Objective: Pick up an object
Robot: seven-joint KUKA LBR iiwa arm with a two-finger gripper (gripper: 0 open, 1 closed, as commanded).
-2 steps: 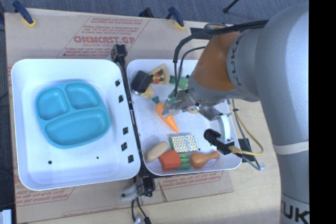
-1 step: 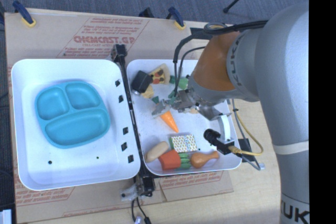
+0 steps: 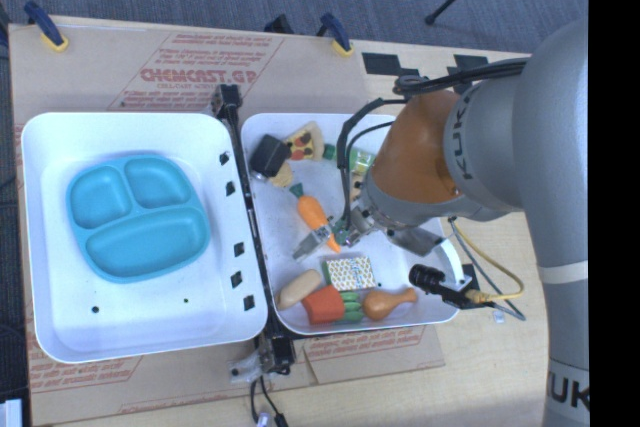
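Right bin [image 3: 262,245]: toy carrot [image 3: 313,213] lying slantwise, long axis upper-left to lower-right, its lower end at the claw [image 3: 325,237], whose metal fingers stand slightly parted and grip nothing that can be made out.

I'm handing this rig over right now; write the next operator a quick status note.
Gripper: down in the right bin, jaws at the lower end of the toy carrot; whether they are shut on it cannot be told.
Things: the carrot lies mid-bin; a patterned block, red piece and drumstick lie along the near wall. The blue divided tray sits in the left bin.
Done: arm lowered.
Left: confirm a grasp and lift.
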